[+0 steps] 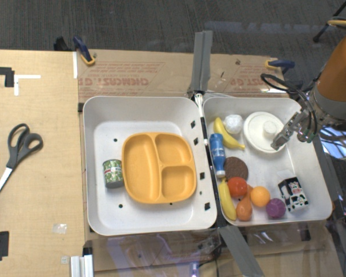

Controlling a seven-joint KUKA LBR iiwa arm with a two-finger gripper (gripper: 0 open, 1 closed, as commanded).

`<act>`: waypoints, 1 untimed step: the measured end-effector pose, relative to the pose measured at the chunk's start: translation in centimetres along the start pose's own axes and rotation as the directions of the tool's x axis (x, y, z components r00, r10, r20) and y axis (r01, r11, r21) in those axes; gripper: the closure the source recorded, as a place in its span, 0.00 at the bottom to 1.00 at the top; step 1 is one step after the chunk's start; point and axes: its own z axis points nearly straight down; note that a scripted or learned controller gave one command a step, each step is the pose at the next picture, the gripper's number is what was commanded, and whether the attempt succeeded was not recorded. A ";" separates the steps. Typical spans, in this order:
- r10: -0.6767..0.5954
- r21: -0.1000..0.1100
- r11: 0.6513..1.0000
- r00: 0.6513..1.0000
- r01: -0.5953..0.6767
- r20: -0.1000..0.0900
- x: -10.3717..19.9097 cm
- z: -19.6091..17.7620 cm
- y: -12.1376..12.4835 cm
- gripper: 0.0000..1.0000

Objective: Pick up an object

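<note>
Grey KUKA arm with orange band [339, 74] enters from the right edge, wrist angled down and to the left. Two-finger metal gripper [279, 141] sits low at the arm's end, pointing down-left, tilted not vertical. Cables loop around the wrist section above it.

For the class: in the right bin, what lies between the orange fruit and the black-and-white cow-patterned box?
In the camera view, a purple fruit sits between the orange fruit and the cow-patterned box, slightly nearer the bin's front wall.
</note>
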 end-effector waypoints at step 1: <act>0.230 0.002 0.973 0.973 -0.230 0.000 -3.3 7.0 4.2 1.00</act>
